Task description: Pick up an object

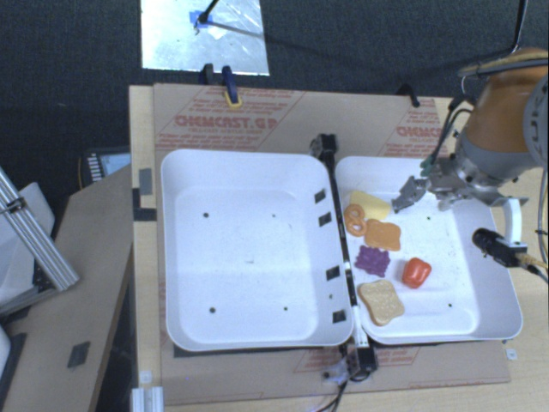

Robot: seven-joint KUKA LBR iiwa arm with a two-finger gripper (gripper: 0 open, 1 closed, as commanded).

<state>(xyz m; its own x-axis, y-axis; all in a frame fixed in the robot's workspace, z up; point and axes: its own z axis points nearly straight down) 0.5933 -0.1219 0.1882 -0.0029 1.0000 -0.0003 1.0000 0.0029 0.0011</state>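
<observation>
From above, the gripper [408, 194] hovered over the right bin [493, 312] — whether its fingers were spread, I cannot tell. Near the bin's left wall lay a red pepper [416, 271] — probably light, smooth plastic, best pinched across its middle.

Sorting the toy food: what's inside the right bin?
The right bin holds yellow cheese, a pretzel, an orange piece, purple grapes, a red pepper and bread.
</observation>
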